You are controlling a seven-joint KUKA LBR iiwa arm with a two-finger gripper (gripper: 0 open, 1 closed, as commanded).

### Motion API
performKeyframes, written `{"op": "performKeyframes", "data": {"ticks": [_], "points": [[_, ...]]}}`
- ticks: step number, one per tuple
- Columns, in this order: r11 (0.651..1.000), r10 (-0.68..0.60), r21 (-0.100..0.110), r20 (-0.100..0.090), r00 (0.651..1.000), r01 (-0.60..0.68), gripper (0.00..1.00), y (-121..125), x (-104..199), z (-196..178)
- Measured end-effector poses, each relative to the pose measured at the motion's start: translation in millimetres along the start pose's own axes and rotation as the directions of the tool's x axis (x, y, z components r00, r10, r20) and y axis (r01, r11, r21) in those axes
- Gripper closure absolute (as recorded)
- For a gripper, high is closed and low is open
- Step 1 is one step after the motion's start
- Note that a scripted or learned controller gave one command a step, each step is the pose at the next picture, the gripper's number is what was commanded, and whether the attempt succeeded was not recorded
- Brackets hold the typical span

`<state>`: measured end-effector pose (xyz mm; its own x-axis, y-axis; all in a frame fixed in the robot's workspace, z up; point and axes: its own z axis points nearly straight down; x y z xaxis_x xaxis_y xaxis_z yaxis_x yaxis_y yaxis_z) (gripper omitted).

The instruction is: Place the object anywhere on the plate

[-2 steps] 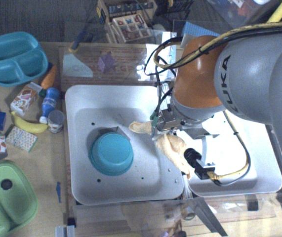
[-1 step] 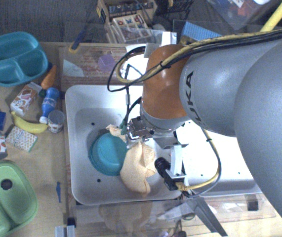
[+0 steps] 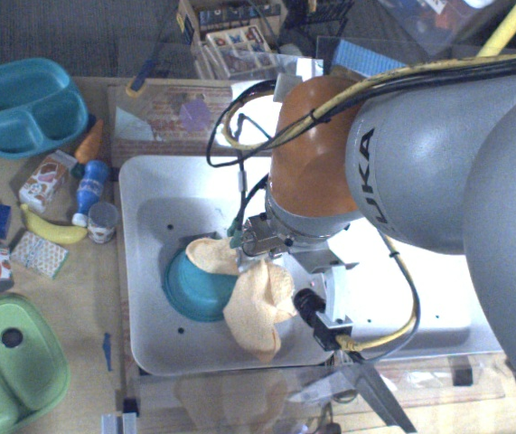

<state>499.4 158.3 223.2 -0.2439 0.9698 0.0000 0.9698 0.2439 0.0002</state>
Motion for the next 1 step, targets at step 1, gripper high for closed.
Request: {"op": "performKeyframes", "data": {"ticks": [1], "points": [[1.0, 0.0, -0.001, 0.0, 1.0, 0.0, 0.0, 0.1, -0.1, -0.3]]}}
